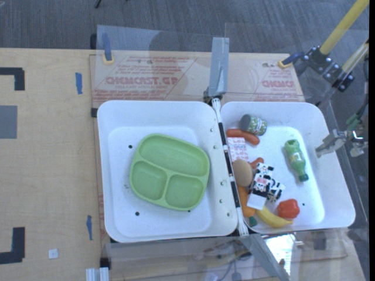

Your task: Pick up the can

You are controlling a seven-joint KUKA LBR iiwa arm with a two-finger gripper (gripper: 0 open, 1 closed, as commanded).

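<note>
Can (253, 124) lying at the far end of the right bin (328, 212), hot dog (242, 136) touching it, green bottle (296, 159) near, green plate (170, 171) in the left bin (111, 157), claw state cannot be told

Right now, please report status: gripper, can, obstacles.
Gripper at right bin's right edge, holding nothing. Can lying at bin's far side, untouched. Hot dog beside it.

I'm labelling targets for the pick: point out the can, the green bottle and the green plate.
can (253, 124), camera view, on its green label side.
green bottle (295, 157), camera view, on the middle of its body.
green plate (170, 157), camera view, on its large upper compartment.
</note>
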